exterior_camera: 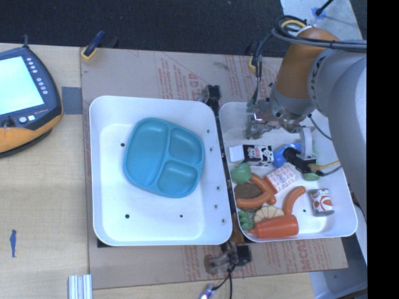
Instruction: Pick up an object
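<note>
Over the right bin (340,229), metal gripper (257,128), grasp unclear, glossy plastic food, smooth blue divided plate (164,157) left.

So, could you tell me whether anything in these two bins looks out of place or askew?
Nothing looks spilled or damaged. The blue divided plate lies turned at a slant in the left bin, not square with its walls. The toy food, such as the carrot and the sausage, is heaped loosely toward the near side of the right bin.
</note>
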### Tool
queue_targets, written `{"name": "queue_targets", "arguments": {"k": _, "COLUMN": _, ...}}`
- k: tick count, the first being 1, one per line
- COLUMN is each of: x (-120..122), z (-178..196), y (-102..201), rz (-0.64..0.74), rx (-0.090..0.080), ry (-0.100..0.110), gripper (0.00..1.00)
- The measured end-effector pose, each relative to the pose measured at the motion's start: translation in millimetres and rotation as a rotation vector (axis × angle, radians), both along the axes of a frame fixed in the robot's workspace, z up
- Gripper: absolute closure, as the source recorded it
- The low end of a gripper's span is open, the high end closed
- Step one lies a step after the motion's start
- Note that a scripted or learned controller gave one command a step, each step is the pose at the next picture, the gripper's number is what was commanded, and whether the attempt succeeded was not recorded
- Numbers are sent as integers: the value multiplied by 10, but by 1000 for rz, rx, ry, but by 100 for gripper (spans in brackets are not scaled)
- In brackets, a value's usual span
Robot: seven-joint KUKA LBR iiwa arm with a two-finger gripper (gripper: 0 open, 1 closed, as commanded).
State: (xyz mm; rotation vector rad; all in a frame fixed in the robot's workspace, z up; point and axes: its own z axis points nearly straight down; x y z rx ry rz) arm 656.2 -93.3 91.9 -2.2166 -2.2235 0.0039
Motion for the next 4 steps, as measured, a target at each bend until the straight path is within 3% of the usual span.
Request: {"name": "queue_targets", "arguments": {"k": 4, "x": 0, "z": 0, "y": 2, "rz": 1, "rx": 0, "ry": 0, "gripper": 0}}
